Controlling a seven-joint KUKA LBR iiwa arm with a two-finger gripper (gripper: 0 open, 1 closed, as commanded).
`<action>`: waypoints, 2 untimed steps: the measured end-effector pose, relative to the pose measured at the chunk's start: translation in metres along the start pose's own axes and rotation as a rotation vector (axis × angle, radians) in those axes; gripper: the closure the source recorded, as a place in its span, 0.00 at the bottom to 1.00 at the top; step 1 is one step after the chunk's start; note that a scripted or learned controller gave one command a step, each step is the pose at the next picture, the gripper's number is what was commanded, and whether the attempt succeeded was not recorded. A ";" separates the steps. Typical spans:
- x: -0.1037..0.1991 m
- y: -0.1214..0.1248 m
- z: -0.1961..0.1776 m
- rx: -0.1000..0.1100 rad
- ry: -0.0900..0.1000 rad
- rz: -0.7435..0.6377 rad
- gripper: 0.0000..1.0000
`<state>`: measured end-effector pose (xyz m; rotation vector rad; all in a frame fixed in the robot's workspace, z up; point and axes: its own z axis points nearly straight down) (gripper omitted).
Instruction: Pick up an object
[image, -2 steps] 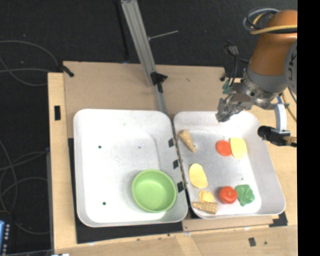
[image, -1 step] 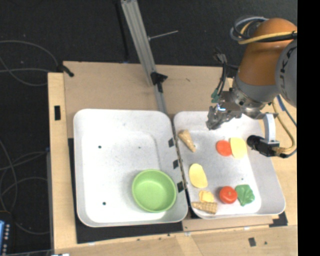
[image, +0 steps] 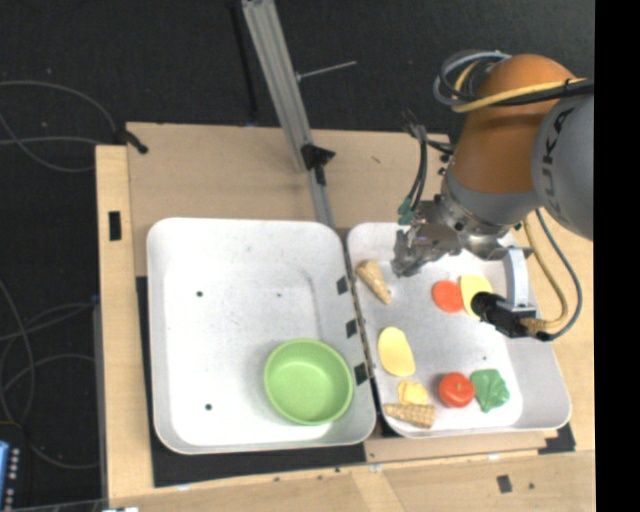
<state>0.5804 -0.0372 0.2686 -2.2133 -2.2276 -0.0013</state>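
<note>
Hovering with the tool (image: 408, 258) low over the right bin (image: 545, 385), just beside the tan cone-shaped piece (image: 374, 282) near its left wall; grip state impossible to tell. Approaching, apparently, nothing lifted yet. Next: centring over the piece, descending, closing.

Even overhead light fell brightly on the two white bins (image: 200, 300); around them the floor stayed dark. Shadows were faint, focus slightly soft.
</note>
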 end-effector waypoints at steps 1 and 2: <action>0.039 -0.026 0.013 0.001 -0.002 0.001 1.00; 0.091 -0.050 0.021 0.000 -0.001 0.000 1.00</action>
